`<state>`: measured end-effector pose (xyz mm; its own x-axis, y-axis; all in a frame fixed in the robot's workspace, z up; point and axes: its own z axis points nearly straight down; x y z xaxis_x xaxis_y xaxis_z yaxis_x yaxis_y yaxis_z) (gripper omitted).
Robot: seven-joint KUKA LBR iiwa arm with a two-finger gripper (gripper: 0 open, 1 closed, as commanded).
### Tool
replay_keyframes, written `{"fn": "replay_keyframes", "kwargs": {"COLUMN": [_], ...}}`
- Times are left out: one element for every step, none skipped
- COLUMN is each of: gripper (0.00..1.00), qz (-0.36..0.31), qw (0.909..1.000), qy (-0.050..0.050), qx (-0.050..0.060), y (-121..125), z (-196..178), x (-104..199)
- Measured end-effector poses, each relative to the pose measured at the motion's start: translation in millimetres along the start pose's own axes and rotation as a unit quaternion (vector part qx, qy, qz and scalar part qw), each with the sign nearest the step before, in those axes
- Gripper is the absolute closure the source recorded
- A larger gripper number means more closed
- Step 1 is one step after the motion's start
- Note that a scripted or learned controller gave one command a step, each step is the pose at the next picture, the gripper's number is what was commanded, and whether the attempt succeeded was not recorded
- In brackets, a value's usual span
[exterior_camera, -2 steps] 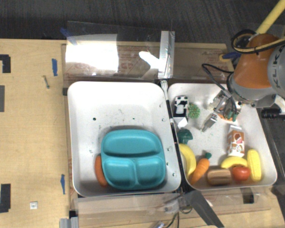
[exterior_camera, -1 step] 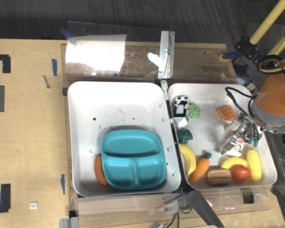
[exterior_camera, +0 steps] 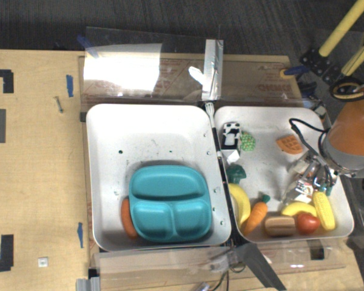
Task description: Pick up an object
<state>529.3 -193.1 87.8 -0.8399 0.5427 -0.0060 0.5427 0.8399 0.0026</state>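
Yellow plastic corn (exterior_camera: 323,210) lay at the right bin's (exterior_camera: 267,117) near corner beside a tomato (exterior_camera: 307,222) and bread roll (exterior_camera: 279,225). Just above it hung the gripper (exterior_camera: 305,182) (its finger spread could not be told), nothing visibly held.

A dark grey, ribbed floor (exterior_camera: 170,8) is seen across the top of the view, from ten o'clock to two o'clock. A light wooden bench top (exterior_camera: 33,174) is spread over the nine o'clock side, marked with black corner brackets (exterior_camera: 5,80) and short blue tape strips (exterior_camera: 69,85), and a sheet of clear plastic (exterior_camera: 124,71) at twelve o'clock is lit by a bright white glare. Two yellow poles (exterior_camera: 350,20) are set at a slant at two o'clock, above black fittings on the floor.
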Motion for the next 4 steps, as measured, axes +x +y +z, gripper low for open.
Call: {"fn": "replay_keyframes", "kwargs": {"gripper": [0.0, 0.0, 0.0, 0.0], "qz": [0.067, 0.07, -0.02, 0.078], "qw": [0.9978, 0.9975, 0.9998, 0.9969], "qy": [-0.002, 0.0, 0.001, -0.001], "qx": [-0.001, 0.0, 0.0, -0.001], "y": [-8, 36, 2, -21], "z": [-1, 2, 1, 0], "x": [26, -79, -24, 34]}}
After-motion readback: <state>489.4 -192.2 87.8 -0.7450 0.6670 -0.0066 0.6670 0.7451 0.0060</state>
